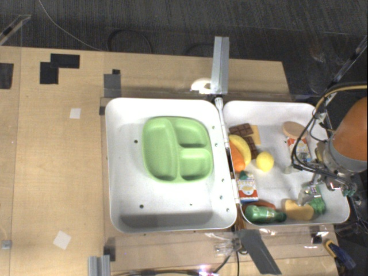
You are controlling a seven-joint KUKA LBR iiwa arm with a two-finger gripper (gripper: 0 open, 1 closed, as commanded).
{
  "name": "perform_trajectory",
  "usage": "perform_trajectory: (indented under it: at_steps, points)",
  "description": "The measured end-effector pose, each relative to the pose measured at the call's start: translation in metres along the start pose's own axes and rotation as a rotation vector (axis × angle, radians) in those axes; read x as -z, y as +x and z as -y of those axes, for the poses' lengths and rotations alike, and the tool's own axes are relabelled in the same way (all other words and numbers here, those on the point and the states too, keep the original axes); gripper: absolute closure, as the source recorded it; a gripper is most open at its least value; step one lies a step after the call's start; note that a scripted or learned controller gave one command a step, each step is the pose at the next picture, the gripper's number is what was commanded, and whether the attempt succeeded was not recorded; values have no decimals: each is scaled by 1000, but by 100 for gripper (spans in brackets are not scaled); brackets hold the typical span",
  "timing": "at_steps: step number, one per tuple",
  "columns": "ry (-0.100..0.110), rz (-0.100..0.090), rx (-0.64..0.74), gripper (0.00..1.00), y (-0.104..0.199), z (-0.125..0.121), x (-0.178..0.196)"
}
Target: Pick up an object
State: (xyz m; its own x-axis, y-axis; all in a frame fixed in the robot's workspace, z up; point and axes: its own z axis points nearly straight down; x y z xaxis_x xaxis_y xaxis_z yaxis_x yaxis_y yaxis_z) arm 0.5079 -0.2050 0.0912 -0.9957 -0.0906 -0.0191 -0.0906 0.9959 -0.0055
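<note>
From my remote station I see the gripper low in the right white plastic bin, and I cannot tell its state. Just beside it lies a tan, rounded food piece, long axis running left to right. Left of that piece lies a dark green bottle, a small yellow lemon above.

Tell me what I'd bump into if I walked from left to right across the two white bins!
Green divided plate → banana → yellow lemon → the gripper at the right bin's far side.
</note>
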Motion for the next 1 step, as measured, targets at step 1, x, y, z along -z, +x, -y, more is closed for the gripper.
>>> perform_trajectory:
  at_steps: [1]
  points:
    - [1, 3, 69, 0, 2, -1, 0]
